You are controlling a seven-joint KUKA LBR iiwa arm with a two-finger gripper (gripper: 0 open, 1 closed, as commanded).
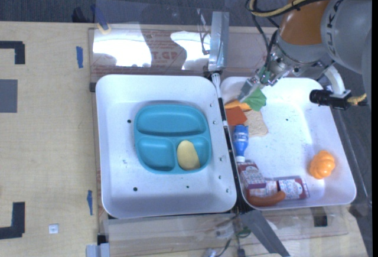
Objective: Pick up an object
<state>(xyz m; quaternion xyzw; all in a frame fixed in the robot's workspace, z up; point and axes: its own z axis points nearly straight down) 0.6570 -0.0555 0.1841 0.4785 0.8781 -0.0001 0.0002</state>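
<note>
Red packets (276, 188) lie low; arm's hand (260, 80) tilts onto green item (255, 100).

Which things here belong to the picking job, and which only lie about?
Job: gripper over the green piece and orange block in the right bin.
Lying about: blue bottle, packets, orange fruit, teal tray, yellow item.

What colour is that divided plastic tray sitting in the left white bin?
The divided plastic tray is teal blue, seen clearly in the camera view from above.
</note>
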